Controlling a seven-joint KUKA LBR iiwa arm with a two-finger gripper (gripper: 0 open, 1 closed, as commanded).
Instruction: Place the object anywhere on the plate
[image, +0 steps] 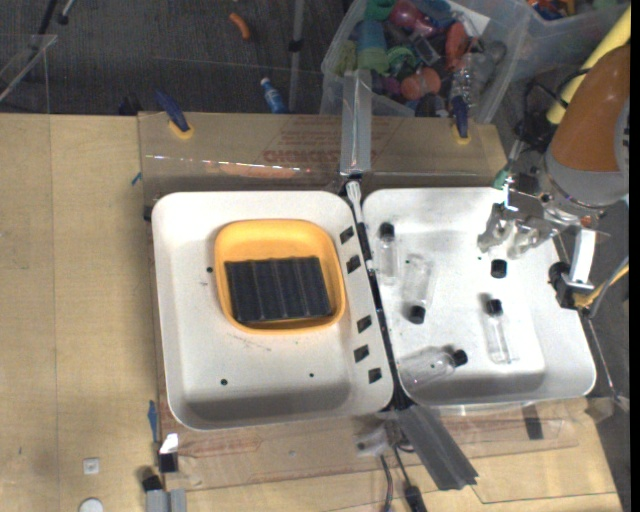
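Note:
A yellow-orange plate (232, 243) sits in the left bin (180, 330), with a dark ridged rectangular piece (278, 287) lying on it. Several clear vials with black caps lie in the right bin (560, 370): one (386, 247) by the divider, one (418, 282) just right of it, one (428, 364) on its side near the front, and one (498, 338) further right. A small black cap-like piece (497, 267) lies just below my gripper (508, 237). The gripper hangs over the right bin's back right part, far from the plate.
The arm's grey body with its orange band (590, 120) fills the upper right. A divider with black clips (362, 300) separates the bins. A clear box of colourful items (420, 45) stands behind the bench. Blue clamps (178, 122) hold the back panel.

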